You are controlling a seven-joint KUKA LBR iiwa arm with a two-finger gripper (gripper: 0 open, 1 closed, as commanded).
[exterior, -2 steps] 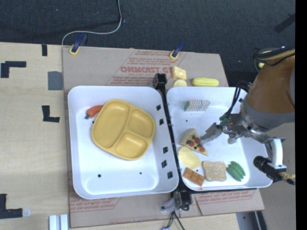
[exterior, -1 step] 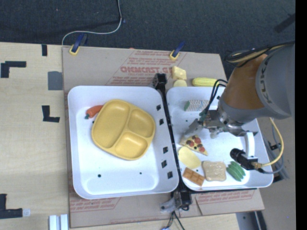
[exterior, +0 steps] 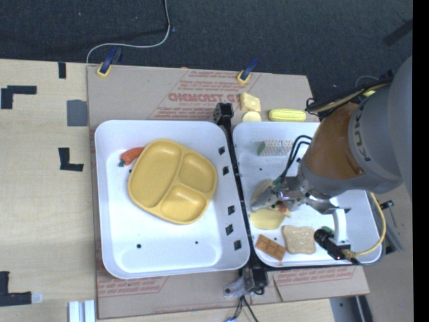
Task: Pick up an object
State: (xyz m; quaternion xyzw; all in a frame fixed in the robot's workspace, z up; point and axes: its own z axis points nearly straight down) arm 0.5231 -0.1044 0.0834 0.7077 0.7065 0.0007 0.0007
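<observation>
My gripper (exterior: 267, 196) is low in the left half of the right bin (exterior: 362, 210), reaching in from the right under the orange-banded wrist. It hovers just above a pale yellow round piece (exterior: 266, 219), and I cannot see whether it touches it. A slice of toast (exterior: 298, 239) and a brown waffle square (exterior: 270, 247) lie near the bin's front edge. A greenish mesh item (exterior: 271, 147) lies toward the back of the same bin.
The left bin (exterior: 114, 200) holds a yellow divided plate (exterior: 173, 180) with an orange carrot-like piece (exterior: 131, 155) beside its upper left. Behind the right bin, on the cardboard, lie a cheese wedge (exterior: 250, 102) and a corn cob (exterior: 287, 115). A black divider (exterior: 233, 180) separates the bins.
</observation>
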